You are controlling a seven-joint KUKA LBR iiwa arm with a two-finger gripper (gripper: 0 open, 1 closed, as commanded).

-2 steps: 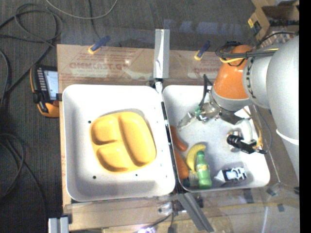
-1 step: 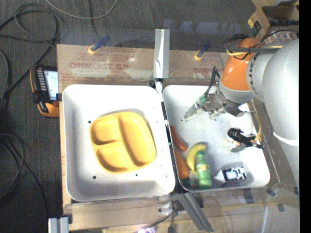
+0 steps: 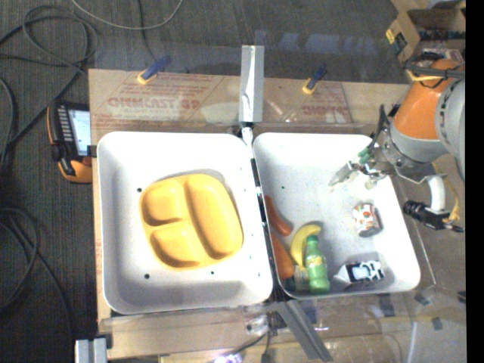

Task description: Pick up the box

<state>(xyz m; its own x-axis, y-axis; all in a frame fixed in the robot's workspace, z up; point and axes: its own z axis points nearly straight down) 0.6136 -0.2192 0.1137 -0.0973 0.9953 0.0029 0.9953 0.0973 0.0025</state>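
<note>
A small white box with red-orange print [image 3: 365,218] lies on the floor of the right bin [image 3: 318,153], near its right wall. A black and white carton [image 3: 364,272] lies in the same bin's front right corner. My gripper [image 3: 344,176] hangs over the back right part of this bin, up and to the left of the small box and apart from it. Its fingers [image 3: 335,180] point left, spread open with nothing between them.
A green bottle [image 3: 315,266], a banana [image 3: 301,240] and an orange carrot-like piece [image 3: 278,242] crowd the right bin's front left side. The left bin [image 3: 113,203] holds a yellow divided plate [image 3: 193,219]. A metal post [image 3: 250,89] stands behind the bins.
</note>
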